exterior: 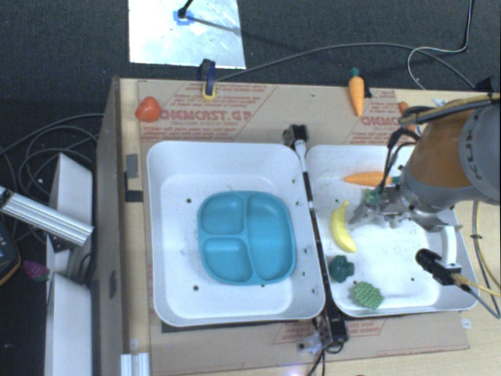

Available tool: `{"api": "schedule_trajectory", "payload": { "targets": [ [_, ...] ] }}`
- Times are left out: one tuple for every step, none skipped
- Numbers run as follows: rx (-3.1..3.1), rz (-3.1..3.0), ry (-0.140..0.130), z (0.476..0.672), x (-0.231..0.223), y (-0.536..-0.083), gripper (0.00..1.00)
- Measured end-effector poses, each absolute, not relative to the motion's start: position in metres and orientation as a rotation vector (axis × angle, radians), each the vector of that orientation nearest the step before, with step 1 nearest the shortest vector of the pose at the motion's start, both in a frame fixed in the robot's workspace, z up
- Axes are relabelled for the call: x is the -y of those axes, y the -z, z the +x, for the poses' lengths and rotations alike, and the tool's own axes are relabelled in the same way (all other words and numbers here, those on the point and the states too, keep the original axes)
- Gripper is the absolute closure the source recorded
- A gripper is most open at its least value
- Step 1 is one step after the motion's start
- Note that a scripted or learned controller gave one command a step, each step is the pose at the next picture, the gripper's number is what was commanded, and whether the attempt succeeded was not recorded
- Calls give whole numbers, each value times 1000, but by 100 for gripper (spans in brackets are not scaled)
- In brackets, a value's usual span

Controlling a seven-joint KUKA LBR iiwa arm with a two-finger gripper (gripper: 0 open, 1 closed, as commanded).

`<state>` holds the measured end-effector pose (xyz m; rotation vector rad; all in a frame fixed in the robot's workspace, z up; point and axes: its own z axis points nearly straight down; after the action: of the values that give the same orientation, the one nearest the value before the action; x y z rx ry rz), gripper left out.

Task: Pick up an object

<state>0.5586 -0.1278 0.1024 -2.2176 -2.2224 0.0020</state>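
Note:
The right bin (391,300) holds a yellow banana (341,227) near its left wall, an orange carrot (365,178) toward the back, a dark green broccoli piece (340,269) and a light green bumpy item (365,294) at the front. My gripper (374,207) hangs low over this bin, just right of the banana and in front of the carrot. The grey arm with its orange band (438,159) comes in from the right and covers the bin's right half.
The left bin (176,288) holds a blue divided plate (246,236). On the cardboard behind the bins lie a second carrot (357,94), a red tomato-like item (148,110) and a yellow-handled clamp (208,78). Cables run around the bench.

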Motion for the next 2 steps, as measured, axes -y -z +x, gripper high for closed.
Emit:
{"api": "schedule_trajectory", "payload": {
  "targets": [
    [2228, -2219, 2, 635, 161, -87, 0],
    [2203, -2214, -31, 663, 138, -83, 0]
  ]
}}
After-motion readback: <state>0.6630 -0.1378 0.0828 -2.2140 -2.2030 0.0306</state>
